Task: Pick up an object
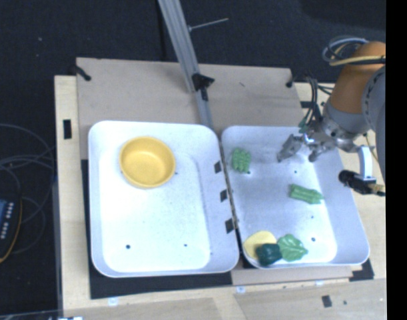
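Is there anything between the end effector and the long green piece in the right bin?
No. In the camera view, only bare white bin floor separates the end effector from the long green piece.

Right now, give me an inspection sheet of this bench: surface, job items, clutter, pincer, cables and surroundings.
Surface: wooden bench bearing two shallow white bins, left bin and right bin.
Job's things: right bin holds a small round green toy, a long green toy, and in its near corner a yellow piece, a dark teal block and a green leafy toy.
Clutter: round yellow plastic bowl in left bin.
Grippers: pincer open, over the right bin's far side, holding nothing.
Cables: thin black cables on floor at left.
Surroundings: dark floor, handheld controller at left edge.
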`<state>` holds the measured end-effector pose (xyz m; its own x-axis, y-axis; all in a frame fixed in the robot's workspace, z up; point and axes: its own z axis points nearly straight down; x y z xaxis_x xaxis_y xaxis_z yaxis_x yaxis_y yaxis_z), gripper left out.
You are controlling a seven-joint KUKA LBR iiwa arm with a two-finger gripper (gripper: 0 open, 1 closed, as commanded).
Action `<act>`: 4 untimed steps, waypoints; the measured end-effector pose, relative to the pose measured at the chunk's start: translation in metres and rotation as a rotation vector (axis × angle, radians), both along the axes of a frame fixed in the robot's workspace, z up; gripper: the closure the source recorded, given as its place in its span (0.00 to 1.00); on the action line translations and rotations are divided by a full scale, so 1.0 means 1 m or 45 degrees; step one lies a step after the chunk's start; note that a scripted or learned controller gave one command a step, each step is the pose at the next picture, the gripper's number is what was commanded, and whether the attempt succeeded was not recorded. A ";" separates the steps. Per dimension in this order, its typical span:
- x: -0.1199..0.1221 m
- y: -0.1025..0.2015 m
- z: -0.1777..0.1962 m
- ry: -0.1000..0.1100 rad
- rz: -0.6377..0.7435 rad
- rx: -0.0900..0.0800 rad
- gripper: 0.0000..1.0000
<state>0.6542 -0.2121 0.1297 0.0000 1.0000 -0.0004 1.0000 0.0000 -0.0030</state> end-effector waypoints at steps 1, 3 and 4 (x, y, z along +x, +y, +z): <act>0.000 0.000 -0.030 -0.002 0.000 -0.001 0.00; -0.002 0.000 0.026 -0.010 -0.001 0.000 1.00; 0.005 -0.008 0.077 -0.011 0.001 -0.001 1.00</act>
